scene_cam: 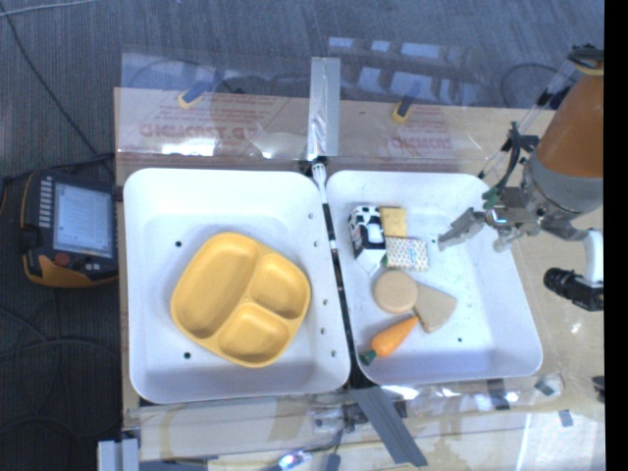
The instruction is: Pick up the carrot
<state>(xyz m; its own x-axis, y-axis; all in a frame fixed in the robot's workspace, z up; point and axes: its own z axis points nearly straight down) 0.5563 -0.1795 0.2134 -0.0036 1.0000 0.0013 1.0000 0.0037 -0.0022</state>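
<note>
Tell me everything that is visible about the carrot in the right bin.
The carrot is a small orange toy with a green stub at its lower-left end; it looks like smooth plastic. It lies flat on the floor of the right bin, near the front left corner, tilted so that its orange end points up and to the right. That end lies close to the tan wedge-shaped piece; whether they touch is not clear. The round tan disc sits just above it. The gripper is apart from it, toward the bin's far right.
</note>
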